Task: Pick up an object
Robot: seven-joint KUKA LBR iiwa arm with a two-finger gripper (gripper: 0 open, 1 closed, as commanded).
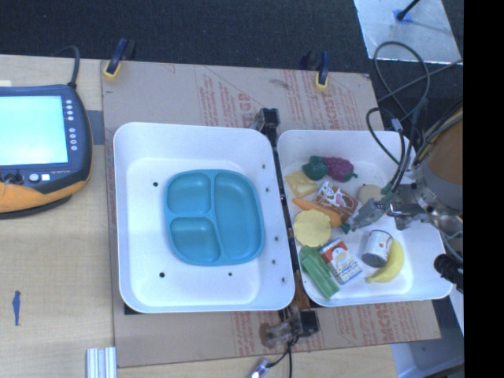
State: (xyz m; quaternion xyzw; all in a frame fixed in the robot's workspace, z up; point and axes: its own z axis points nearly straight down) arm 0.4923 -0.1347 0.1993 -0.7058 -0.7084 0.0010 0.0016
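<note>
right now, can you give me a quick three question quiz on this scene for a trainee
1. True or false: the blue plastic divided plate lies in the left white bin.
2. Which thing lies closest to the curved yellow toy banana? A) purple toy grape bunch B) small silver can C) long green toy vegetable
3. Fill in: the two-finger gripper hovers over the ____ white bin.

Key: 1 true; 2 B; 3 right.
</note>
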